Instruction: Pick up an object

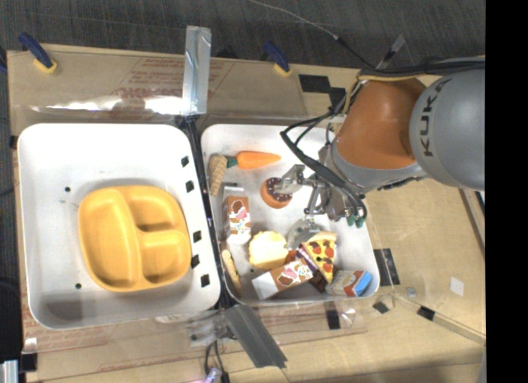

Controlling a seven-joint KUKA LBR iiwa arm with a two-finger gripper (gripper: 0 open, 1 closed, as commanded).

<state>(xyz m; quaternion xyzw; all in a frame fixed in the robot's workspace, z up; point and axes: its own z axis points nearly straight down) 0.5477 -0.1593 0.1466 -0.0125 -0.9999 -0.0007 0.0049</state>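
My gripper (pixel 295 205) hangs low over the middle of the right bin (pixel 363 241), open, with one finger near the top and one lower down; I see nothing between them. Just left of it lies a chocolate-glazed donut (pixel 276 192). An orange carrot (pixel 257 159) and a waffle cone (pixel 217 174) lie at the bin's far left. Below the gripper sit a pale yellow block (pixel 266 250), a pizza slice (pixel 320 253), and a small printed carton (pixel 238 215). The arm's orange band (pixel 375 130) hides the bin's upper right corner.
The left bin (pixel 49 150) holds a yellow divided tray (pixel 134 234). More small cartons (pixel 290 274) and a blue-orange box (pixel 355 282) crowd the right bin's near edge. Cables (pixel 301 138) loop over the bin by the wrist.
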